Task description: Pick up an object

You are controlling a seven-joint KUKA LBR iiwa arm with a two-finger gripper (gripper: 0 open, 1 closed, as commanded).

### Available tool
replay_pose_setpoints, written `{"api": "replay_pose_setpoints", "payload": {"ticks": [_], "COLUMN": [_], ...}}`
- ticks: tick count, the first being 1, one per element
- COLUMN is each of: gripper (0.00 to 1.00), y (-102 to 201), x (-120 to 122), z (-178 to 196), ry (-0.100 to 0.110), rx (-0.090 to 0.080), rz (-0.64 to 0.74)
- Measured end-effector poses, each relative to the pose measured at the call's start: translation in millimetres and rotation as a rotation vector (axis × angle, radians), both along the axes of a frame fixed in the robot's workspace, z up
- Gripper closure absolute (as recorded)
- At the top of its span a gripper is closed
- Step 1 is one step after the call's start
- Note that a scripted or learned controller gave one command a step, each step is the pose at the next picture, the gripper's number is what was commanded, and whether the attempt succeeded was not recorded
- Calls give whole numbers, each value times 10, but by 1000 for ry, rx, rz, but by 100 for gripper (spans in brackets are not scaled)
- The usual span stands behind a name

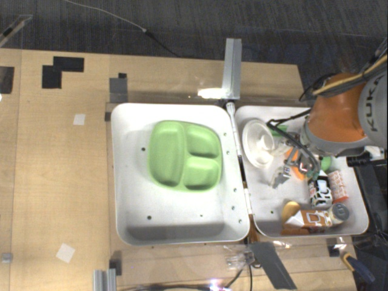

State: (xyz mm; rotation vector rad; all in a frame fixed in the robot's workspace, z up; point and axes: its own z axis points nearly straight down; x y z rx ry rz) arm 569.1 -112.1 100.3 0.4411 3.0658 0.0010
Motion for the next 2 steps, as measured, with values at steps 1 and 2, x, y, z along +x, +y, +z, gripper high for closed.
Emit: {"api": "replay_pose_setpoints", "payload": {"ticks": [1, 2], "gripper": [0, 0], "y": [68, 143], "x": [-74, -423], "z": [0, 2], "ry": [-4, -9], "rx": [1, 8], "rz": [-58, -199]}}
